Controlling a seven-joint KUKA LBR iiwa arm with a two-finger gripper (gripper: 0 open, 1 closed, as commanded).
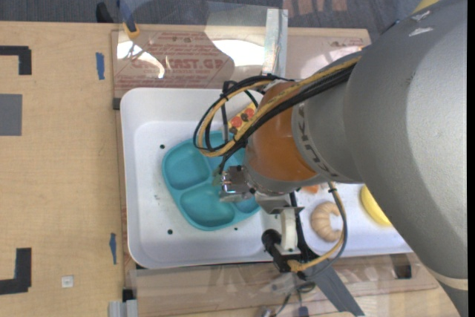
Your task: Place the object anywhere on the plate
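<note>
A teal plate [194, 185] with several compartments lies in the left white bin [145, 159]. My arm reaches in from the right and covers the plate's right part; the gripper [231, 185] hangs just over the plate's right side, its tips hidden under the wrist. A small orange and red thing [242, 118] peeks out at the arm's upper left edge, half hidden by cables. A tan croissant [325, 223] lies in the right bin, close beside the wrist. A yellow object [373, 206] lies further right, partly under the arm.
A clear plastic wall [200, 48] stands behind the bins. The wooden bench [56, 159] spreads to the left. The arm's bulk covers most of the right bin.
</note>
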